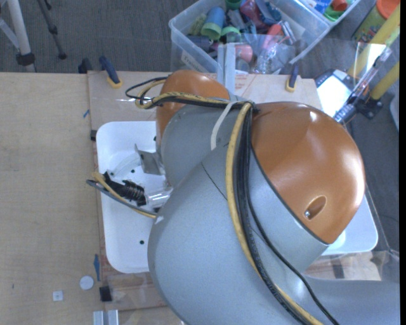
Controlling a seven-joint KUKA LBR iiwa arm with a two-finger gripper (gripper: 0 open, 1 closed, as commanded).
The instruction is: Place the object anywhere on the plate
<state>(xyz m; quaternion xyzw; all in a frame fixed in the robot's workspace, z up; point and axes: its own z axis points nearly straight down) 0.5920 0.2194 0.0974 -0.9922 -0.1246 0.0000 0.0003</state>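
The bench is pale wood and runs off to the left. Beyond its far edge lies grey floor, with a tripod leg at the far left. A clear tub of coloured toys stands behind the bins. A blue clamp grips the board's far left corner. A small grey disc lies on the bench near the left bin's near corner.

My arm covers most of both bins. The left bin shows its white floor and left wall, with a dark speck or two on it. Of the right bin I see a bit of white at the right edge.

My gripper is down inside the left bin, towards its far half. Whether it is wide, narrow or holding anything I cannot tell. I cannot tell where the object or the plate lies, since my own bulk hides the bin floors.
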